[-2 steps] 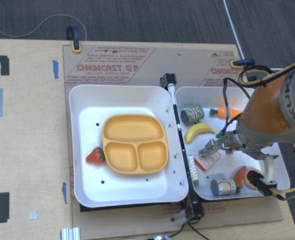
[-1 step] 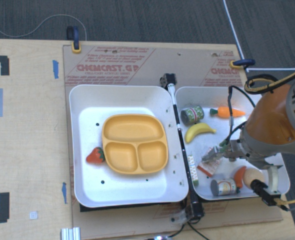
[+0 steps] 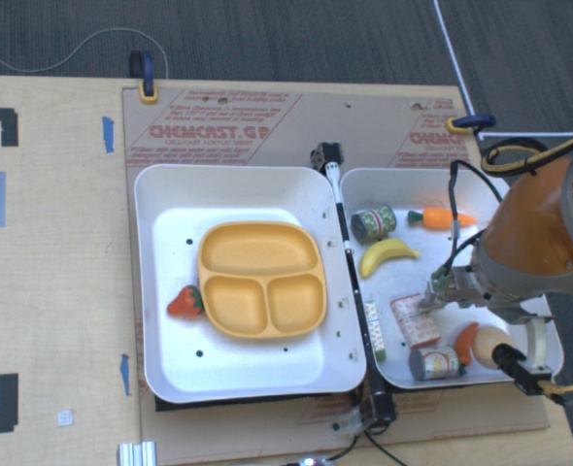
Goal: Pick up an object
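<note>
Arm over right bin, lower right of frame.
Yellow tray and strawberry in left bin. Gripper low, touching or just above red-white packet; grip probably unresolved, cannot tell. Banana upper left of it.

1. Two bins sit side by side on the table: left bin at 9 o'clock, right bin at 3 o'clock.
2. In the left bin lies a divided plate, with a strawberry touching its 8 o'clock edge.
3. In the right bin, a can lies at 12 o'clock of a banana; a carrot lies at the can's 3 o'clock.
4. A packet lies at 6 o'clock of the banana, and a second can at the packet's 6 o'clock.
</note>
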